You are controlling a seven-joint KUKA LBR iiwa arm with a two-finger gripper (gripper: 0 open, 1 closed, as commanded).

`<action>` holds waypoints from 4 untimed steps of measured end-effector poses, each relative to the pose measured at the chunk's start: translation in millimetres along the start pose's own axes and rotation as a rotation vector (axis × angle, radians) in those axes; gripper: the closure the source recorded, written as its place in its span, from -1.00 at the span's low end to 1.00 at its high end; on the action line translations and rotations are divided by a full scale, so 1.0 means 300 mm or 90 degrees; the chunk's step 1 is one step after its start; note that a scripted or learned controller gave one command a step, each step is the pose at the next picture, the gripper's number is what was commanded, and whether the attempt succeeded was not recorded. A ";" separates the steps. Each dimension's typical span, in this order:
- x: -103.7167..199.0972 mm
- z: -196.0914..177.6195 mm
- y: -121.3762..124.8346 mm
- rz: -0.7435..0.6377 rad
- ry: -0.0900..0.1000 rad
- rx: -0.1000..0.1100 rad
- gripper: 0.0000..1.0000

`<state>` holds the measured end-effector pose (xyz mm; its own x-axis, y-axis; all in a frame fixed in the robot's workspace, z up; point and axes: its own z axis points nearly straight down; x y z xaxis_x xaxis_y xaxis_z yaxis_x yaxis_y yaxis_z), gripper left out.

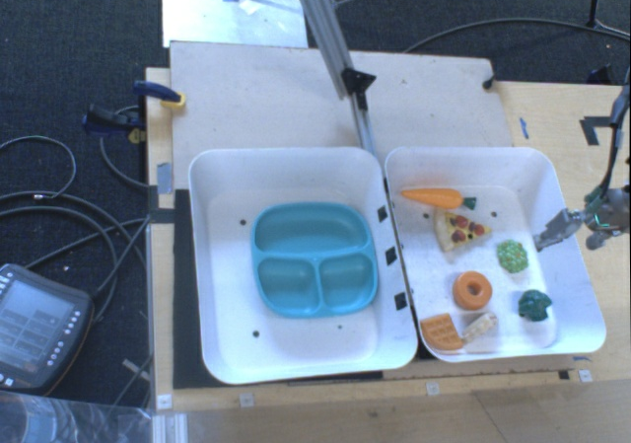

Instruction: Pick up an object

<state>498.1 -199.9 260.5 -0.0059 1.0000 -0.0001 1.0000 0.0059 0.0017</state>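
Two white bins sit side by side on the desk; the left bin carries a blue divided plate, the right bin the candidates. Largest to smallest there: carrot, pizza slice, orange donut, waffle piece, light green ball, dark green broccoli. Gripper hangs at the right bin's right rim, nothing between the jaws; whether released or clenched, cannot tell. Judgement: the ball is nearest; centre above it, descend straight, avoid the wall.
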 end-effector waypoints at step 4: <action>-0.023 0.544 -0.019 0.004 0.001 0.004 -1.00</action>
<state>492.6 -206.8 97.4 0.0005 1.0000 0.0021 1.0000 -0.0005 -0.0039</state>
